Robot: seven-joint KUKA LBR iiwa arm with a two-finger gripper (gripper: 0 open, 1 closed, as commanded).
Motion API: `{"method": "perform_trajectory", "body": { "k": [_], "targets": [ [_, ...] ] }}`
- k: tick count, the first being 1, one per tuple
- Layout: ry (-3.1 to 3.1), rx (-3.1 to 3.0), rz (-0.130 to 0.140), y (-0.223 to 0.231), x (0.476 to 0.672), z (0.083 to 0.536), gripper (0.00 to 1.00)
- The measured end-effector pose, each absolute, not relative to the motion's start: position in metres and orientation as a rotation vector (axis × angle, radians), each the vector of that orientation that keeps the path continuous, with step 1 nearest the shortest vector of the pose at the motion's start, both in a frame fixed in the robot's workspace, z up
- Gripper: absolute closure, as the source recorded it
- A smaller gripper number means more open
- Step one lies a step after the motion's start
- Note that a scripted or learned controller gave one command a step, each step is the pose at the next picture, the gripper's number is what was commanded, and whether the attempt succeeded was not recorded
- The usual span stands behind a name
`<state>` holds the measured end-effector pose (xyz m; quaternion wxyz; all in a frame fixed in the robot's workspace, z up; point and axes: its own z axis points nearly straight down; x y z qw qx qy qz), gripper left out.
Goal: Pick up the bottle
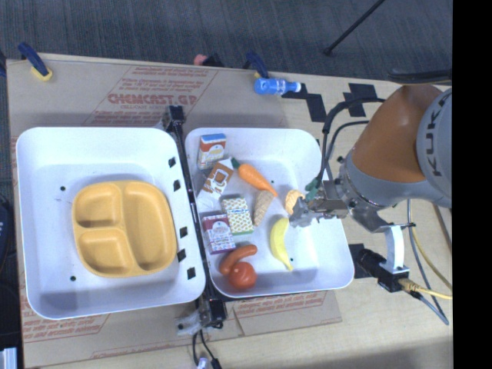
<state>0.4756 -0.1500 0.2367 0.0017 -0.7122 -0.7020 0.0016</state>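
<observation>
My gripper (pixel 302 211) hangs low over the right part of the right bin (pixel 332 261), reaching in from the right. Just at its tip, to the upper left, lies a small orange and cream object (pixel 293 199); it is too small for me to tell if it is the bottle. A yellow banana (pixel 280 244) lies directly below and left of the gripper. Whether anything sits inside the gripper is hidden by its body.
The right bin also holds a carrot (pixel 254 177), a waffle cone (pixel 263 205), several small cartons (pixel 213 149), a sausage (pixel 237 255) and a red tomato (pixel 241 276). In the left bin (pixel 34 160) lies a yellow divided plate (pixel 123 227). A blue clamp (pixel 270 86) sits behind the bins.
</observation>
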Motion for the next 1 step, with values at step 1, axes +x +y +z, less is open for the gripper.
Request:
{"method": "perform_trajectory", "body": {
  "k": [1],
  "targets": [
    [-2.17, -2.265, 0.005, -0.1359, 0.4756, 0.1999, 1.0]
  ]
}}
